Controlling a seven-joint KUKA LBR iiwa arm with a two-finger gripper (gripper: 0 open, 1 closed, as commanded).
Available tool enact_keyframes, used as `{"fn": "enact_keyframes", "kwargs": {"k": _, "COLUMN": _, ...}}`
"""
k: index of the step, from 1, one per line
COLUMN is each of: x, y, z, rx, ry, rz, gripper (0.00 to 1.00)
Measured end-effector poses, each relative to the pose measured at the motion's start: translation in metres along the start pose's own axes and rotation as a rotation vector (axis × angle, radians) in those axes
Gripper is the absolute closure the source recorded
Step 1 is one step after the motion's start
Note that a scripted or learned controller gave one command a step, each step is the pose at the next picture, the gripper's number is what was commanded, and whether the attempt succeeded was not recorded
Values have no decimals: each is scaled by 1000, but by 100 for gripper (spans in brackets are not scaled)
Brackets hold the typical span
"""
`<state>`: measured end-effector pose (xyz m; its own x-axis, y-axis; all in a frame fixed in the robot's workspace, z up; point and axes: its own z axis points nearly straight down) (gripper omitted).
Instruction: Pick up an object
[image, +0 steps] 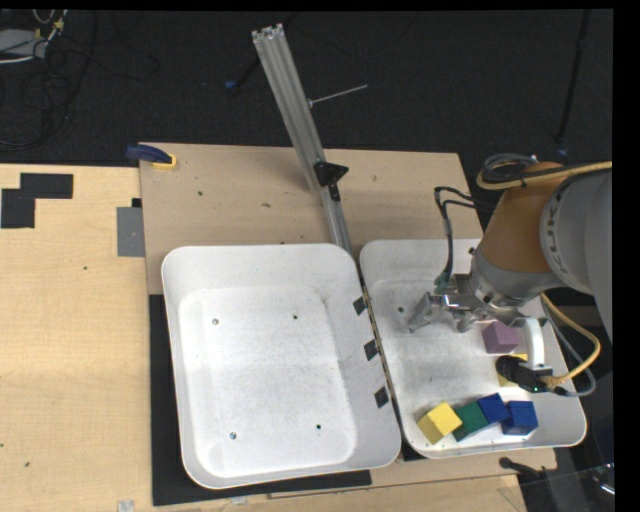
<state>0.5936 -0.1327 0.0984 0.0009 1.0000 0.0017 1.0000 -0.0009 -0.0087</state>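
My gripper (424, 309) hangs low over the middle of the right bin (420, 400), its fingers spread open with nothing between them. A purple block (500, 337) lies just to its right, under the wrist. Along the bin's front edge sit a yellow block (438, 422), a green block (471, 420) and two blue blocks (507, 413) in a row, well in front of the gripper.
The left bin (200, 300) stands beside the right one, with black clips on the shared rim (368, 330). A slanted metal rail (300, 130) rises behind the bins. A white piece (537, 340) and the arm's yellow cable (580, 365) crowd the right bin's right side.
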Motion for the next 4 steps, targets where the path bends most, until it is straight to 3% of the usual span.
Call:
{"fn": "enact_keyframes", "kwargs": {"k": 1, "x": 0, "y": 0, "z": 7, "rx": -7, "ry": -1, "rz": 4, "gripper": 0}}
{"fn": "enact_keyframes", "kwargs": {"k": 2, "x": -1, "y": 0, "z": -3, "rx": -5, "ry": 0, "rz": 9, "gripper": 100}}
{"fn": "enact_keyframes", "kwargs": {"k": 4, "x": 0, "y": 14, "z": -102, "rx": -11, "ry": -2, "rz": -2, "gripper": 100}}
